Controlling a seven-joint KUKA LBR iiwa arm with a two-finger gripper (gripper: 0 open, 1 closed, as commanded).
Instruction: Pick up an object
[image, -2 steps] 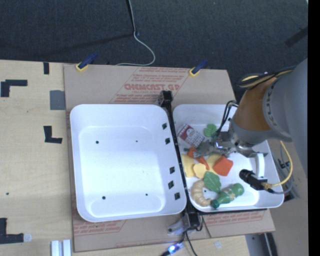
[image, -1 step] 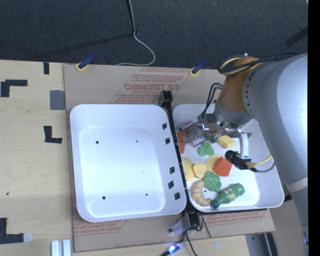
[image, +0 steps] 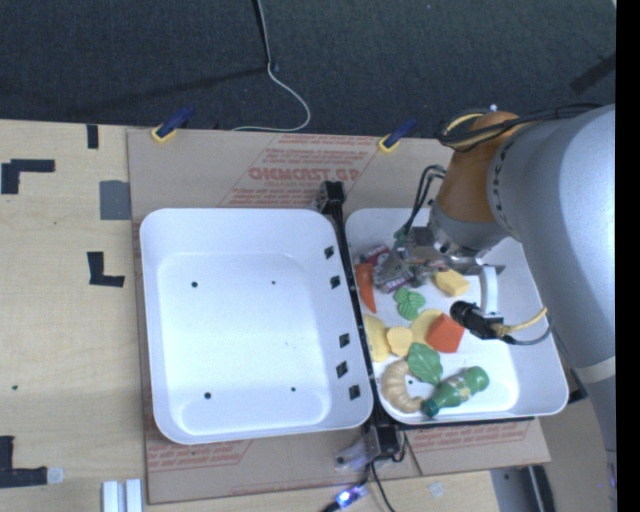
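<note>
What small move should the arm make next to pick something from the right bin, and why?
Probably lower straight down: the gripper hangs at the upper end of the toy food pile in the right bin, and no item shows between its fingers.

White bins (image: 240, 335) sit on brown cardboard (image: 290, 170) with red print. The right bin holds green, yellow, orange and red toy foods (image: 425, 350).

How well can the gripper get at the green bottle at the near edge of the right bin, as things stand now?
Probably yes. The green bottle lies on top at the near side of the right bin, with nothing over it. The gripper is at the far side of the pile, so it must cross over the other toys.
</note>
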